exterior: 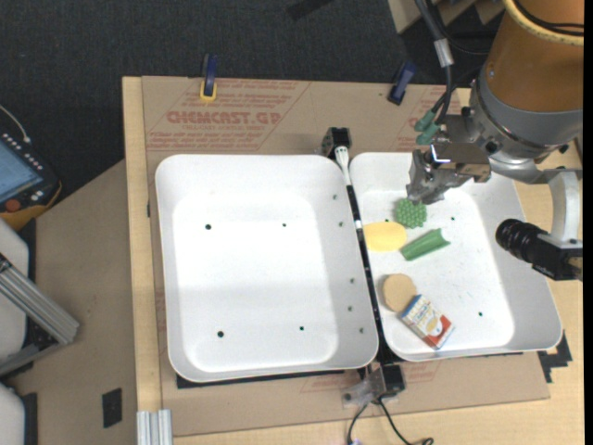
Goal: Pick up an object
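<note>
- Objects lie clustered in the right bin (519, 327), all on the gripper's near side or directly under it.
- Green knobbly ball (410, 214) sits right at the tip of the gripper (424, 191), touching it or just below; the view does not settle which.
- Whether the gripper is open, closed or gripping anything cannot be told, since its tip is seen from above and merges with the ball.
- Yellow lemon-shaped piece (384, 236) lies just beyond the ball, toward the near-left of the gripper, close to the bin's left wall.
- Green elongated piece (425, 245) lies beside the yellow one, just nearer the camera than the gripper and tilted.
- Tan round piece (398, 291) rests farther toward the near edge, well apart from the gripper.
- Small box with orange and white print (427, 320) lies just beside the tan piece, farthest from the gripper.
- Left bin (176, 248) stands across the divider, to the gripper's left.
- Cardboard sheet (232, 114) underlies both bins.
</note>
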{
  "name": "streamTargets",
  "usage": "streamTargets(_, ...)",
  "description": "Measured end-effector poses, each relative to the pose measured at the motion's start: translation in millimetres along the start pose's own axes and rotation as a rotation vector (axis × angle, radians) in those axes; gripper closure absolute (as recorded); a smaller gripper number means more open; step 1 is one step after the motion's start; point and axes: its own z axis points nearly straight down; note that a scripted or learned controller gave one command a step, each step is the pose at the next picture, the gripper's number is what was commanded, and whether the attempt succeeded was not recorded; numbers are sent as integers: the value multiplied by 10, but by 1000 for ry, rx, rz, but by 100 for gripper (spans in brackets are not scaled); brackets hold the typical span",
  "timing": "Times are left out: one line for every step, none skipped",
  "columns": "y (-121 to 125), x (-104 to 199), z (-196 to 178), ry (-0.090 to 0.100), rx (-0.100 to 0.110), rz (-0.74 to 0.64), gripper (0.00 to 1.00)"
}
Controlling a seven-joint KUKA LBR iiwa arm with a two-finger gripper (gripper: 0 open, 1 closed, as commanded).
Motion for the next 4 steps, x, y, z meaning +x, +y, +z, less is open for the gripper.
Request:
streamTargets(7,3,-102,0,-2,0,100)
streamTargets(281,254,-296,2,2,-1,100)
streamTargets(749,579,-160,1,5,-2,100)
streamTargets(1170,1021,-85,2,4,-3,100)
